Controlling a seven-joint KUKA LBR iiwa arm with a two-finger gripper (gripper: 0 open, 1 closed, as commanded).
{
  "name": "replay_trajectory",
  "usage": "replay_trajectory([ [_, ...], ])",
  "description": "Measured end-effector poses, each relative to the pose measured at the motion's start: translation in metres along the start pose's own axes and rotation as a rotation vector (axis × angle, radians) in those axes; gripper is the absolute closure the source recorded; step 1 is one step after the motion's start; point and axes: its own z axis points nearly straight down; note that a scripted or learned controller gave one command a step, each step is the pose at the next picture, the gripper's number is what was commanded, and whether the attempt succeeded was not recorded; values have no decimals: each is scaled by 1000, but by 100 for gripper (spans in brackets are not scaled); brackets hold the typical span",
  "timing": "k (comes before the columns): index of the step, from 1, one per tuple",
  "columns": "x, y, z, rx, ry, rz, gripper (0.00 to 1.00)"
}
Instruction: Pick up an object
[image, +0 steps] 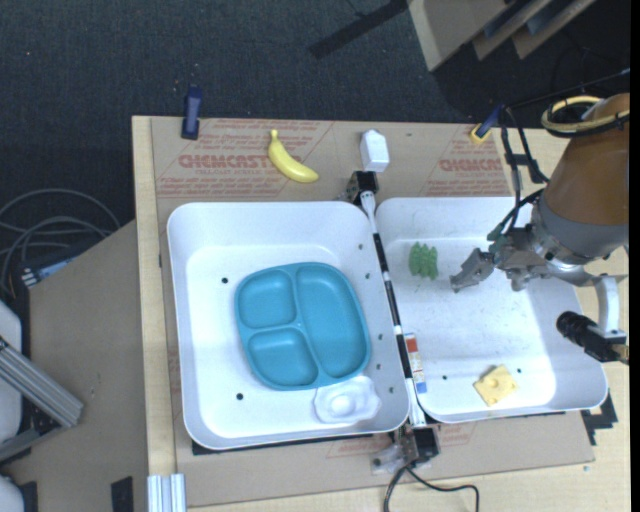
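In the right bin (560, 395) a small green ridged object (424, 260) lies near the far left corner. A yellow block (495, 385) rests by the bin's front edge. My gripper (465, 277) hangs low over this bin, a short way to the right of the green object and not touching it. Nothing shows between the gripper and either object. The grey arm with its orange band (590, 180) comes in from the right above the bin's far right part.
The left bin (200, 300) holds a blue divided plate (298, 325) and a small white cup-like piece (343, 404) at its front. Behind the bins on the board lie a yellow banana (290, 162), a white block (375, 150) and a blue clip (192, 112).
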Motion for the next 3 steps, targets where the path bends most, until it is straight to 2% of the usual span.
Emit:
replay_trajectory([
  [1, 17, 19, 103, 1, 0, 0, 0],
  [2, 19, 88, 102, -1, -1, -1, 0],
  [3, 19, 88, 92, -4, -1, -1, 100],
])
